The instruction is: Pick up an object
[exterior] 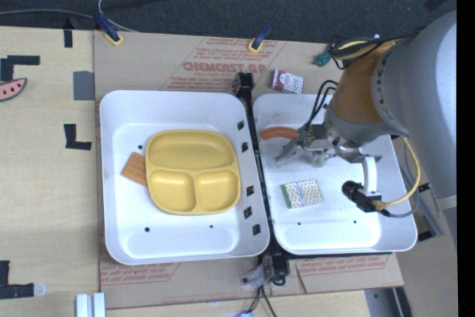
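Arm low in right bin (pixel 386 234), jaws (pixel 297 147) near far-left corner, spread open, holding nothing. Orange strip (pixel 278 133) lies flat just beyond tips. Judgement: centre fingers across strip's narrow width, press to floor, close firmly; thin flat piece slips easily. Patterned card (pixel 302 194) nearer, apart. Yellow tray (pixel 194 170) in left bin (pixel 119 234).

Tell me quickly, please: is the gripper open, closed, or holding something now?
Gripper: open, holding nothing; its fingers are spread low in the right bin, just below the orange object.
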`<state>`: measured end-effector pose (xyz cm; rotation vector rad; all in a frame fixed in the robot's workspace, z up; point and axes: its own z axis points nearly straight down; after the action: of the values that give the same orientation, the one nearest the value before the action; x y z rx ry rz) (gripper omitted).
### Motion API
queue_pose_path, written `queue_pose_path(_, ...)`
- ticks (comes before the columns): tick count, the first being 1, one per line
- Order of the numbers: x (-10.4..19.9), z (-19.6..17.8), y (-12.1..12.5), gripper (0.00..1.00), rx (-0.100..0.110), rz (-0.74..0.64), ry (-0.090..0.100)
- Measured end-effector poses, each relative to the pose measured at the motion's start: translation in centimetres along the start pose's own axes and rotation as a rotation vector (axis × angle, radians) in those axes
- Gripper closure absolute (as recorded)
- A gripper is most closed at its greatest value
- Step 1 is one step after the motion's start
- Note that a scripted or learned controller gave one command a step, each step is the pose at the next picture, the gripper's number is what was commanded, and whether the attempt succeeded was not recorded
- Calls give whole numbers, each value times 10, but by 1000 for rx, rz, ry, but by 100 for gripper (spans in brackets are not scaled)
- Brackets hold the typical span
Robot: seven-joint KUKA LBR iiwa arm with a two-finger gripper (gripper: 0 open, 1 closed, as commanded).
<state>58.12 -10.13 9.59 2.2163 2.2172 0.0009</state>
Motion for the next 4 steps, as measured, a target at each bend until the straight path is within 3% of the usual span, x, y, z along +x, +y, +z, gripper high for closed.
queue_pose_path(1,6,9,-17,0,-2,0,1)
queue_pose_path(2,5,0,-17,100,-1,1,0)
queue_pose_path(3,5,0,-17,0,-1,1,0)
queue_pose_path(4,5,10,19,0,4,0,4)
